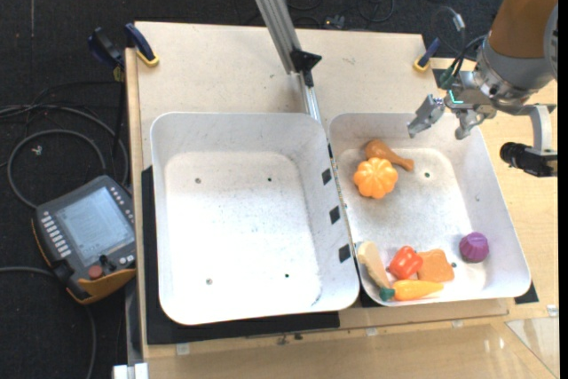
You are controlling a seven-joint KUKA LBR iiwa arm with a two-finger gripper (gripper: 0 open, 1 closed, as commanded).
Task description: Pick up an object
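Nothing is held between the fingers of the claw [445, 116], which are seen spread apart at the upper right of the frame, above the far rim of the right bin [497, 191].

At the far left of the frame a control pendant [84, 233] lies on the dark floor, off the bench. Next to it, the left bin [177, 138] takes up the centre-left. A slanted metal rail [271, 0] comes down from the top centre to the seam between the two bins.

In the right bin, an orange pumpkin [376, 177] sits in the upper middle, touching a brown drumstick [388, 153] just behind it. Along the near rim are clustered a pale wedge [374, 263], a carrot [415, 288], a red pepper [405, 262] and an orange block [436, 265]. A purple ball [474, 247] lies apart at the lower right.

The step in hand is judged to be the approach: no object has yet been reached. The drumstick and pumpkin lie nearest the claw. For the next move, the claw would need to be brought leftward and downward over one of them and lowered so that its fingers straddle it before being closed. As the two touch, a clean grip on one alone may be hindered.
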